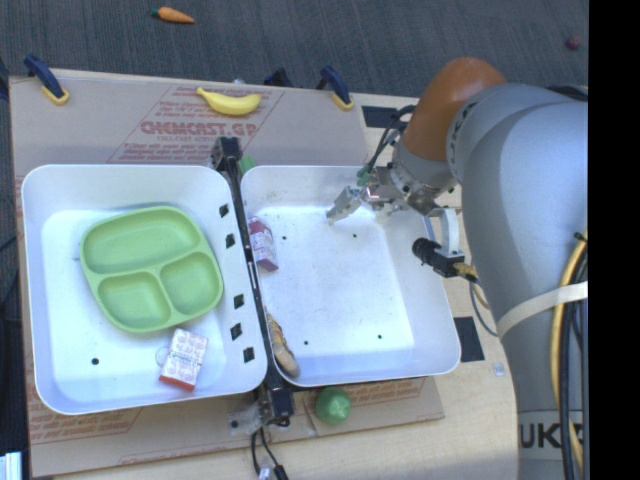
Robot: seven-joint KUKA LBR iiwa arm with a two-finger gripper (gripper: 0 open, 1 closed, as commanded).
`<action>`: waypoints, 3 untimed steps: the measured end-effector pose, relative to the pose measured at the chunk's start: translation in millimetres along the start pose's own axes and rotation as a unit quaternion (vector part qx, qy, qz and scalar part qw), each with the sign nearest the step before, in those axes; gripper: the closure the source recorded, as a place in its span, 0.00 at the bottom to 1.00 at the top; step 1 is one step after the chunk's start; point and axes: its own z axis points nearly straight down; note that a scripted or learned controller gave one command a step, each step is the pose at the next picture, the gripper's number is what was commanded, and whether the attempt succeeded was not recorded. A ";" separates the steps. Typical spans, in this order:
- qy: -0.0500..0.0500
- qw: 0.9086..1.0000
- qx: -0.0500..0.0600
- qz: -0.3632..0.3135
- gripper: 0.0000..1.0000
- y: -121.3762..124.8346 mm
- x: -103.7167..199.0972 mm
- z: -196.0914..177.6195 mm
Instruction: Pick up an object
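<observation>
**A:** What sat in the two bins?

**B:** The left bin [40,268] held a green divided plate [150,266] in its middle, with a small red-and-white packet [184,358] by its near edge, just below the plate. The right bin [420,308] held a small reddish wrapped item [262,244] against its left wall and a tan, elongated object [281,349] in its near left corner, close to the divider clips.

**B:** Outside the bins, a banana [229,100] lay on the cardboard past the far edge, a green ball [333,405] sat on the bench at the right bin's near edge, and a carrot [175,14] lay on the floor beyond.

**A:** And the gripper?

**B:** The gripper [347,208] hung over the right bin's far edge, toward its far right corner. I couldn't tell whether it was parted or together, and nothing was visible in it. Both items in that bin lay well apart from it.

**A:** Room to move?

**B:** The right bin's middle and right half were bare white floor. The left bin was crowded by the plate, with free floor at its near left corner.
</observation>
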 end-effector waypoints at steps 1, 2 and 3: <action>0.000 1.000 -0.001 -0.002 1.00 1.1 0.4 -11.7; 0.000 1.000 0.000 -0.003 0.00 1.1 0.7 -11.5; 0.000 1.000 -0.001 0.002 0.00 -70.9 31.2 -74.4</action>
